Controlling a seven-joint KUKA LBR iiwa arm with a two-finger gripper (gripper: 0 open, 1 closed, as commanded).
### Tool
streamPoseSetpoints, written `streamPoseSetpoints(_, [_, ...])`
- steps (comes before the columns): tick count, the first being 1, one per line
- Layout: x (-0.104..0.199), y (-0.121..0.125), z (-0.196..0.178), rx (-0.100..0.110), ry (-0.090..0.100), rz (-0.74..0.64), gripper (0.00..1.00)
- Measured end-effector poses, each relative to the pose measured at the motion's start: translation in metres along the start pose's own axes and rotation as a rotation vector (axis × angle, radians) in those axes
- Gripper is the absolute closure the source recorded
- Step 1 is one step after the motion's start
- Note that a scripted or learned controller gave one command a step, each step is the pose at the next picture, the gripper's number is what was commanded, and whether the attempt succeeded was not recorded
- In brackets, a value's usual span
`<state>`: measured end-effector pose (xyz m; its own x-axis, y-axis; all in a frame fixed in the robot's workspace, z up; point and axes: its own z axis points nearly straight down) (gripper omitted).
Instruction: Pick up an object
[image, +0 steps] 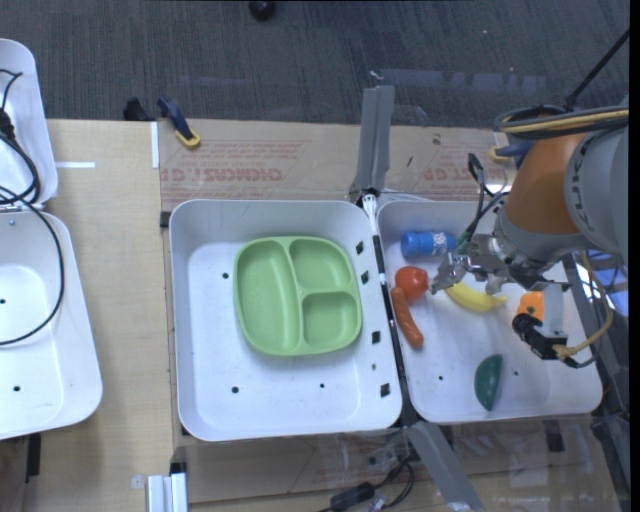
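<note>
The claw (455, 272) is hovering low beside the banana (474, 297); I cannot tell its opening, and nothing is looking lifted yet.

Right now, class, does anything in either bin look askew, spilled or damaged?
Nothing looks spilled or broken. The green divided plate lies flat but turned slightly askew in the left bin. In the right bin, the blue bottle lies on its side near a banana and orange-red toys.
</note>
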<state>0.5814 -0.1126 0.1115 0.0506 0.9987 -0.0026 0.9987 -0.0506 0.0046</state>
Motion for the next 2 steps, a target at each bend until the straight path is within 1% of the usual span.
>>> streamPoseSetpoints(1, [-0.0144, -0.0074, 0.0205, 0.007, 0.002, -0.058, 0.0])
streamPoseSetpoints(2, [-0.0156, -0.0075, 0.0118, 0.008, 0.002, -0.055, 1.0])
